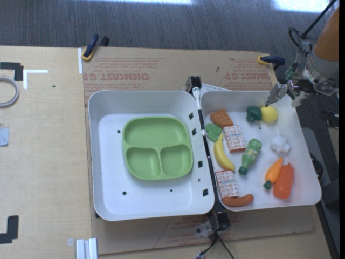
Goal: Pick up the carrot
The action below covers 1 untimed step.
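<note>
The carrot [274,170] is small and orange with a green stem end. It lies in the right bin [308,144] near the front right, leaning against an orange bottle [284,181]. My gripper [282,101] hovers over the far right corner of that bin, well behind the carrot and just above a yellow lemon [269,114]. Its fingers [273,96] stand open with nothing between them.
The right bin also holds a broccoli [253,113], a white garlic [279,143], a green bottle [249,155], a banana [221,154], two small cartons [234,138], a sausage [237,200] and a cracker [221,117]. A green divided plate [158,148] lies in the left bin [102,161].
</note>
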Available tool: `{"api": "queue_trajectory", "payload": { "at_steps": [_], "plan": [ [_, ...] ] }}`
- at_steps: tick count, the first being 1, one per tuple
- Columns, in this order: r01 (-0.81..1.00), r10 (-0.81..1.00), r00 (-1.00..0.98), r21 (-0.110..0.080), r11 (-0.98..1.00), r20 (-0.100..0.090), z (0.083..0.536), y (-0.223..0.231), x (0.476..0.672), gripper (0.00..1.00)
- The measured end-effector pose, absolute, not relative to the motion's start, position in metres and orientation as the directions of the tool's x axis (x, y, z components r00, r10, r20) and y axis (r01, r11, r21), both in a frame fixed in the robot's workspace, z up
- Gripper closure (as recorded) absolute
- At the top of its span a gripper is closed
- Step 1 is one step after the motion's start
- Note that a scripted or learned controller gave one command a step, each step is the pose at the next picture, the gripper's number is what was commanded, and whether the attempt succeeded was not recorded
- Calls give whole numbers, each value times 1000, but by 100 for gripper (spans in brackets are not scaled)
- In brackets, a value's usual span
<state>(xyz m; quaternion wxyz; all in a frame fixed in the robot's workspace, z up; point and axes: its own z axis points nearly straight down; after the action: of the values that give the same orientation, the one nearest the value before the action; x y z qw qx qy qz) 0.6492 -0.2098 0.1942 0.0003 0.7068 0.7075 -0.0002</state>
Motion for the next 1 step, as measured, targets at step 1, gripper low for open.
{"api": "queue_trajectory", "payload": {
  "at_steps": [1],
  "plan": [
    [999,999,48,0,-48,0,126,-213,579,0]
  ]
}}
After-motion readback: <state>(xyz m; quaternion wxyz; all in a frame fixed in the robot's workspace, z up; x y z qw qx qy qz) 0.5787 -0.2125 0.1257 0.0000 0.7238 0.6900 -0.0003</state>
